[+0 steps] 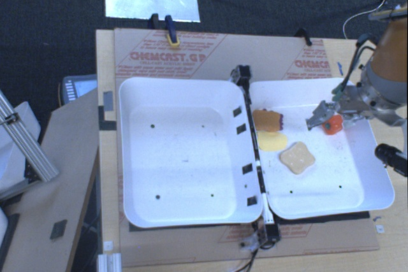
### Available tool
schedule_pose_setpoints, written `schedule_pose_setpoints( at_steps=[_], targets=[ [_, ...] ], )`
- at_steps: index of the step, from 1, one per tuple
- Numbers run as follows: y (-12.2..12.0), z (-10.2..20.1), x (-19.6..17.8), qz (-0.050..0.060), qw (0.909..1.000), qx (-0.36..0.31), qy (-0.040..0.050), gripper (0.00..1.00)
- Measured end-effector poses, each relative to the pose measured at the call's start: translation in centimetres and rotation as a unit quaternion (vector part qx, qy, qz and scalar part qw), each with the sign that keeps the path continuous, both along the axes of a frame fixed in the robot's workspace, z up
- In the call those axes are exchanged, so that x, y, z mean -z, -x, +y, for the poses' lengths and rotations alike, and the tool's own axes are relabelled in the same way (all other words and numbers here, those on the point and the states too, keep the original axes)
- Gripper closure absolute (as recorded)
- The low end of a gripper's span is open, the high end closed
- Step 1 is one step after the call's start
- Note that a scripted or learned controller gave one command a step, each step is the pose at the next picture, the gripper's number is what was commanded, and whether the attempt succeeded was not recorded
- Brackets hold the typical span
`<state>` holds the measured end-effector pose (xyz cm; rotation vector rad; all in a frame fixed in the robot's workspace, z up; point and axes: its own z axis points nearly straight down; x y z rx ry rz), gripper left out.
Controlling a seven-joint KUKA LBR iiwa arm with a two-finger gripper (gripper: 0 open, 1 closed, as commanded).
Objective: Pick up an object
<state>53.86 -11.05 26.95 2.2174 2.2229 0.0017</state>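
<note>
My gripper (319,118) hangs over the upper right part of the right bin (357,197), with the arm coming in from the right edge. A small red-orange object (332,126) lies right beside the gripper's tip, touching it or just under it; I cannot tell whether it is held. Further left in the same bin are a brown and orange block (268,119) by the dividing wall, a flat yellow piece (273,142) below it, and a beige toast-shaped piece (297,158).
The left bin (185,156) stands beside the right one, with black clips (243,129) along the shared wall. A yellow clamp (172,35) sits at the back edge of the cardboard. A black part (393,159) juts in at the right.
</note>
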Motion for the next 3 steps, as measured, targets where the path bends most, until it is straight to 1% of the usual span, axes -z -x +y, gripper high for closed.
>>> schedule_pose_setpoints(
  at_steps=[1, 2, 3],
  targets=[
    [-0.1, 0.0, -1.1, -0.001, 1.0000, -0.001, 0.0002, 1.00],
    [1.8, 10.7, -7.8, -0.003, 1.0000, -0.006, -0.0015, 1.00],
    [1.9, 17.7, -18.6, -0.007, 1.0000, -0.005, -0.0026, 1.00]
  ],
)
